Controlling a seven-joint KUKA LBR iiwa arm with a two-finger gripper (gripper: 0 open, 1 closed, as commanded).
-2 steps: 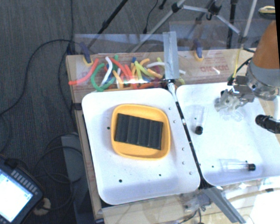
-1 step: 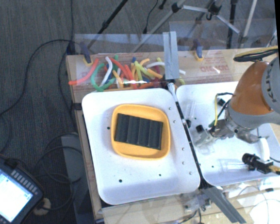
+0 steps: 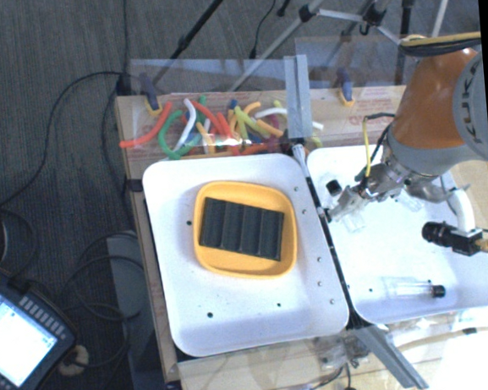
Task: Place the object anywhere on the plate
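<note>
Yellow plate [image 3: 246,232] with dark ribbed insert sat in left bin [image 3: 187,322]. Clear tube with black cap [image 3: 412,288], likely object, lay in right bin [image 3: 482,292] near front edge. Gripper [image 3: 350,199] hovered at right bin's back-left; whether spread or pressed together, cannot tell. Tube judged light, stiff, slippery, prone to roll; pinch across mid-barrel.

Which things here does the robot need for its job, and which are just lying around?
For the job:
plate
dark block lying on the plate
gripper over the right bin

Just lying about:
clear tube in the right bin
colored tubes behind the bins
tablet on the floor
</note>
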